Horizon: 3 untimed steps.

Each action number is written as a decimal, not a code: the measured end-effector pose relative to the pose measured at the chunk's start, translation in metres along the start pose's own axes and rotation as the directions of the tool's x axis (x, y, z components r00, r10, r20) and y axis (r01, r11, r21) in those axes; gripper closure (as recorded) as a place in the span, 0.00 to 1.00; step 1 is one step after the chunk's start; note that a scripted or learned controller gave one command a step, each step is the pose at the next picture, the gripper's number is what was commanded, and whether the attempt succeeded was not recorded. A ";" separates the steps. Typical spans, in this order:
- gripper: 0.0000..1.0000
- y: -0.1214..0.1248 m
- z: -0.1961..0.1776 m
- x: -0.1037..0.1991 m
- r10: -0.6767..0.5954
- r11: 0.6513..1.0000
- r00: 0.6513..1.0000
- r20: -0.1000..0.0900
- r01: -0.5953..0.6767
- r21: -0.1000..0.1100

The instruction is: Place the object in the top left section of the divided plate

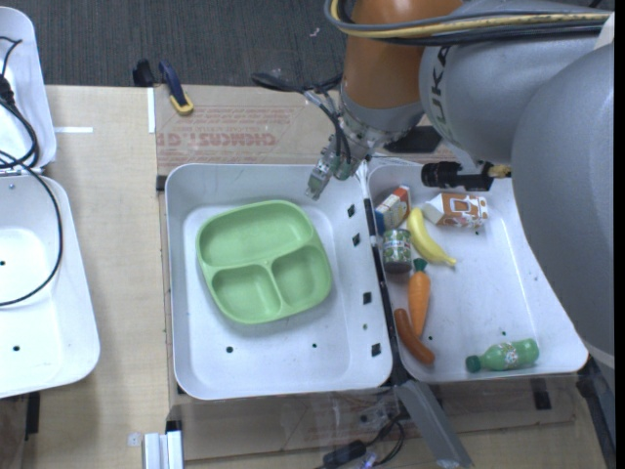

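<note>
A light green divided plate [262, 260] lies in the left white bin [195, 360], with one long section toward the back and two smaller ones toward the front. My gripper [323, 178] hangs over the back right part of that bin, just beyond the plate's far right corner and close to the wall between the bins. I see nothing clearly held in it. The plate's sections hold nothing. Loose items lie in the right bin [527, 301]: a banana [428, 239], a carrot [419, 301] and a green bottle [503, 356].
The right bin also holds a small carton [461, 209], a red and white box [393, 206], a jar [395, 249] and a sausage [412, 338]. The grey arm covers the upper right. A white appliance with black cables [24, 252] stands at the left.
</note>
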<state>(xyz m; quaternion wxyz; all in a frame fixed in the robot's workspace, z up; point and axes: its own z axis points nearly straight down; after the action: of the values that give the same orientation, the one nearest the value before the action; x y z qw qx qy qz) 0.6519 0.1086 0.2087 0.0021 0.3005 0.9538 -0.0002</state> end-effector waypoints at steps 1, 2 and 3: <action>0.00 0.000 0.000 0.000 0.000 1.000 1.000 0.000 0.000 0.000; 1.00 0.000 -0.010 -0.001 -0.001 1.000 1.000 0.004 0.001 -0.001; 1.00 -0.046 0.068 0.065 -0.006 1.000 1.000 -0.005 0.006 0.004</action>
<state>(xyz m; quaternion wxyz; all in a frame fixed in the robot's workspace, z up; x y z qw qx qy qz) 0.5727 0.1084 0.1399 -0.0010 0.2975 0.9547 -0.0011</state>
